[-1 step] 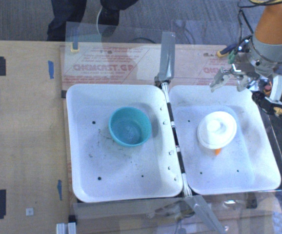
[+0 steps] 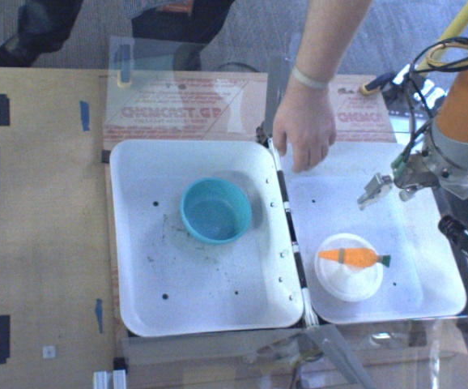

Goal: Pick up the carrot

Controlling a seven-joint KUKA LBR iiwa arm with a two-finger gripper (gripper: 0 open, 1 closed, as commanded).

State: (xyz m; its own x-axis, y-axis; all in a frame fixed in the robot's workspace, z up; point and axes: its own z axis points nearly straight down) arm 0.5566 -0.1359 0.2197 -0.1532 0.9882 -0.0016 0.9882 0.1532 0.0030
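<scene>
An orange carrot (image 2: 351,258) with a green tip lies across a small white dish (image 2: 348,277) in the right bin (image 2: 428,298). My gripper (image 2: 387,186) hangs above the right bin's upper right part, up and to the right of the carrot and apart from it. Its fingers point left and nothing is between them that I can see.
A person's hand (image 2: 303,136) reaches down over the divider at the top of the right bin, left of my gripper. A teal bowl (image 2: 215,210) stands in the left bin (image 2: 137,298). Cables hang at the upper right.
</scene>
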